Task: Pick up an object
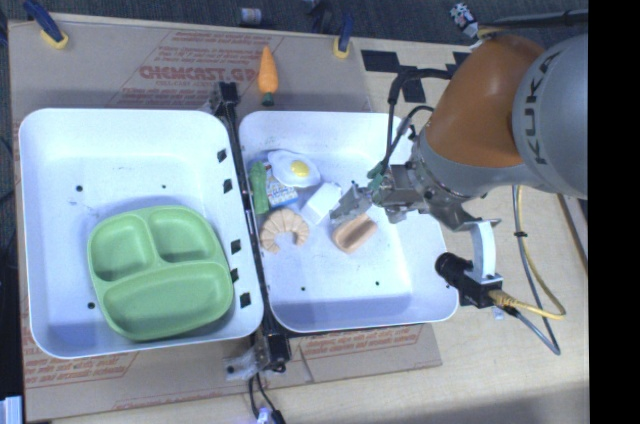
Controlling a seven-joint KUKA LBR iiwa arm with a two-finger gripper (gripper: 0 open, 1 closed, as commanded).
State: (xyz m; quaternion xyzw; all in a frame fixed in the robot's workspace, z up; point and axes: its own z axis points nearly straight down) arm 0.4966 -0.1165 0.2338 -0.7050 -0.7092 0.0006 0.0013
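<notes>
Tan bread roll [354, 233] just under the tool [352, 202]; lower squarely over it, clear of the croissant [285, 229] beyond. Tool's spread: cannot tell.

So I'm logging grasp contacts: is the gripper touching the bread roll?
Cannot tell. In the camera view the gripper sits right above the bread roll; no gap or contact shows plainly.

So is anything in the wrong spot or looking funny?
Yes: the toy carrot lies outside both bins, on the cardboard just behind them. The other play food sits grouped in the right bin, and the green tray rests in the left bin.
</notes>
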